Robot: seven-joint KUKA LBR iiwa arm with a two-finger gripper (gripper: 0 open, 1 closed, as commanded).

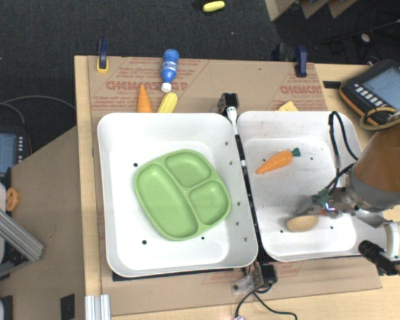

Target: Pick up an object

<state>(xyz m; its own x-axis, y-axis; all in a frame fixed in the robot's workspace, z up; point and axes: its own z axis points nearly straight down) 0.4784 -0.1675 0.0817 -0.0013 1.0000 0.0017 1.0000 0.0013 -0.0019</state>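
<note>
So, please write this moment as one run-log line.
gripper: low in right bin, beside tan object | carrot: untouched | green plate: left bin

Orange carrot [277, 161] with a green top, lying flat and slanted in the upper middle of the right bin [280, 242], green end toward upper right. Pale tan, oblong potato-like piece [301, 223] lying flat lower in the same bin, toward lower right of frame, well apart from the carrot, just beside the claw [322, 204].
</note>
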